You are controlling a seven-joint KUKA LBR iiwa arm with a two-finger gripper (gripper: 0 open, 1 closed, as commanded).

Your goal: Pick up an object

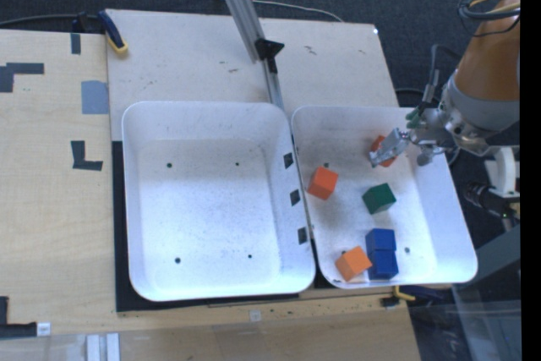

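Camera view: a fixed camera is looking down at a slant on a wooden bench [51,207] that is carrying two shallow white plastic bins side by side.
Left bin: the larger white bin [139,199] is sitting on the left, its floor speckled with dark specks.
Right bin: the second white bin [448,224] is touching the first along their shared rims and is holding all the coloured blocks.
Arm: the grey KUKA arm with its orange band [490,55] is reaching in from the right, over the right bin's far right corner.
Gripper: the grey metal two-finger gripper [387,150] is hanging low over the upper right part of the right bin; whether it is open or closed cannot be told, as the tips are blurring into what lies behind.
Small red-orange block: a small red-orange piece [382,151] is showing right at the gripper's tip, partly hidden by it; whether it is being held cannot be told.
Orange cube: an orange cube [322,182] is lying near the bin's left wall, well apart from the gripper.
Green cube: a dark green cube [379,199] is lying near the middle of the bin, below the gripper.
Blue block: a tall blue block [382,253] is lying near the front rim.
Second orange cube: another orange cube [352,264] is lying just beside the blue block, on its left.
Metal rail: a slanted grey aluminium rail [241,0] is crossing the bench behind the bins.
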